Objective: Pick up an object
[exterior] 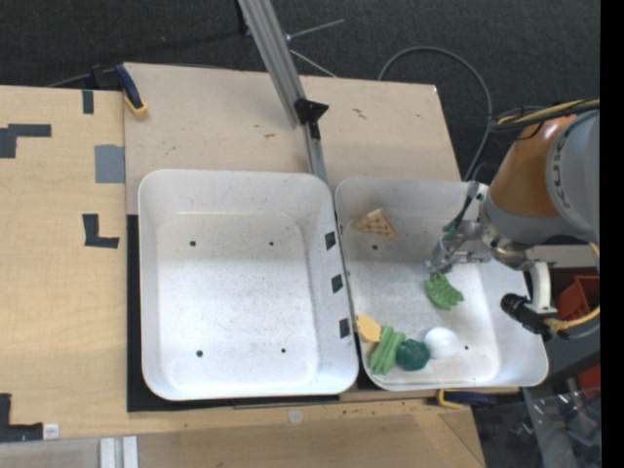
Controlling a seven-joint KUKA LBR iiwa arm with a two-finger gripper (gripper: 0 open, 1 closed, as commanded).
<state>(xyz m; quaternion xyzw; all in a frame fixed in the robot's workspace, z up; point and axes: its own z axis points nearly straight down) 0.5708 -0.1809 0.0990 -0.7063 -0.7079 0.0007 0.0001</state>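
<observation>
My gripper hangs low over the right side of the right bin, reaching in from the right. A small green leafy object lies directly under its tip, touching or nearly touching it; whether it is gripped is unclear. A tan wedge-shaped piece lies in the bin's far part. Along the near wall sit a yellow piece, a green ridged object, a dark teal ball and a white ball.
The left bin stands beside the right one, their rims meeting in the middle. A metal pole slants down from the top to the bins' far junction. A black cable loops behind the right bin.
</observation>
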